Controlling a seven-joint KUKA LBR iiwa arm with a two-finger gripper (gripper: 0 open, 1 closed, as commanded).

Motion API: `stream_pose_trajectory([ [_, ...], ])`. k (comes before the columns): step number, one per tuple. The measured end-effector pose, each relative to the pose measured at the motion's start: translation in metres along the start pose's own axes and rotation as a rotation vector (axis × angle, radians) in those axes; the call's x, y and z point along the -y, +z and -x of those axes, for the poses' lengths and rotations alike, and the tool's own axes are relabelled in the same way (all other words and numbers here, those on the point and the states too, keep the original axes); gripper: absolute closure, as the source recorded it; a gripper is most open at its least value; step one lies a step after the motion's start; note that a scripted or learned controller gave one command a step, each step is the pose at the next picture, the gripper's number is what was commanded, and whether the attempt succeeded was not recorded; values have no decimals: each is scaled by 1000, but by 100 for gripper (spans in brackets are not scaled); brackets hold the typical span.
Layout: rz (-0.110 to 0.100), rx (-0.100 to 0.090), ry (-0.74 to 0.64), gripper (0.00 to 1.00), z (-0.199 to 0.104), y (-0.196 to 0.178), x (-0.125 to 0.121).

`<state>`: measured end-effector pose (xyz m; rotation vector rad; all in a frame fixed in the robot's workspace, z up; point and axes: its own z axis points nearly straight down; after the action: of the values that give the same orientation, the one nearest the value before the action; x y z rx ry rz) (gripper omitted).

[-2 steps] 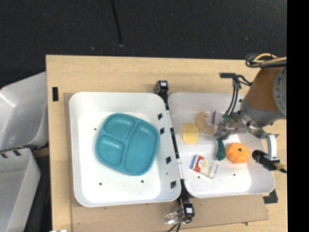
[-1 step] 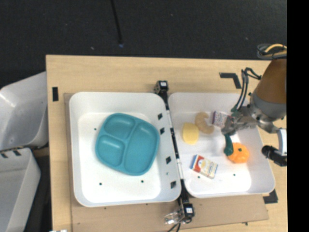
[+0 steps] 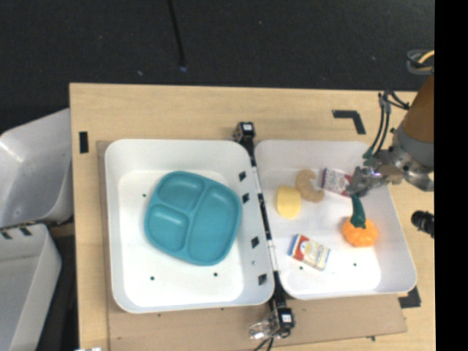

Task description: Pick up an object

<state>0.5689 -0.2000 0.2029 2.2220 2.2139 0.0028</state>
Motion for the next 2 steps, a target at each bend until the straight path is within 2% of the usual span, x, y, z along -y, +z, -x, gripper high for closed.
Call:
stream_pose_trajectory([
  [2,1,1,-7,100,9,-93,-9],
])
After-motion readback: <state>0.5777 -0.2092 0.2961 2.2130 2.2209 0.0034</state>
